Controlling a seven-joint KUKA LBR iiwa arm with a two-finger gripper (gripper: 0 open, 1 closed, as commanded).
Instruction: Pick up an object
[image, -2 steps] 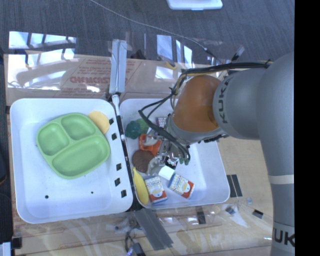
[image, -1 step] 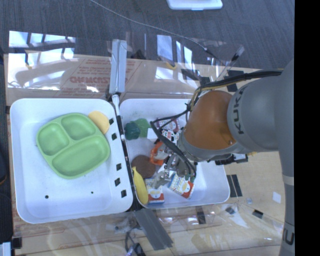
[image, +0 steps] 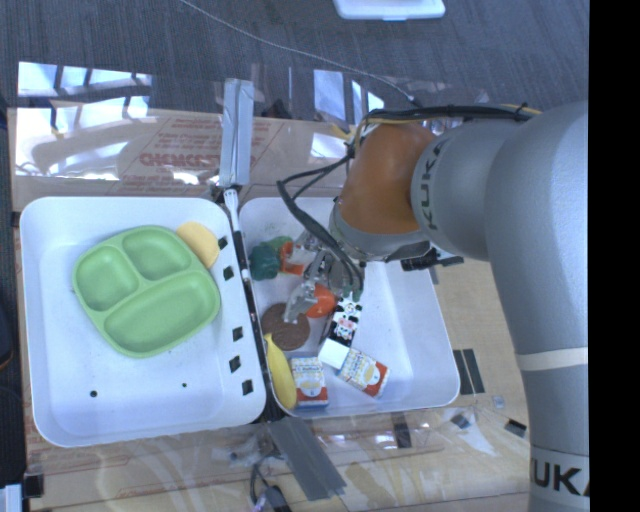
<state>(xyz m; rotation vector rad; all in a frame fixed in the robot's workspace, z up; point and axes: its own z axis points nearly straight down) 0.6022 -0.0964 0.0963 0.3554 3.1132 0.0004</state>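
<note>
My gripper (image: 305, 292) hangs low in the right bin (image: 420, 340), under the orange wrist band, among a cluster of small objects. Just below it lies a brown round disc (image: 285, 331), and an orange piece (image: 322, 301) sits right beside it. A black-and-white cow-patterned box (image: 346, 325) stands to its right. To its upper left are a dark green item (image: 263, 261) and an orange-red item (image: 292, 256). I see nothing clearly held.
A yellow banana (image: 279, 371) and two small cartons (image: 310, 385) (image: 363, 372) lie near the right bin's front edge. The left bin (image: 60, 380) holds a green divided plate (image: 148, 290) and a yellow fruit (image: 199, 241). The grey arm covers the right bin's right side.
</note>
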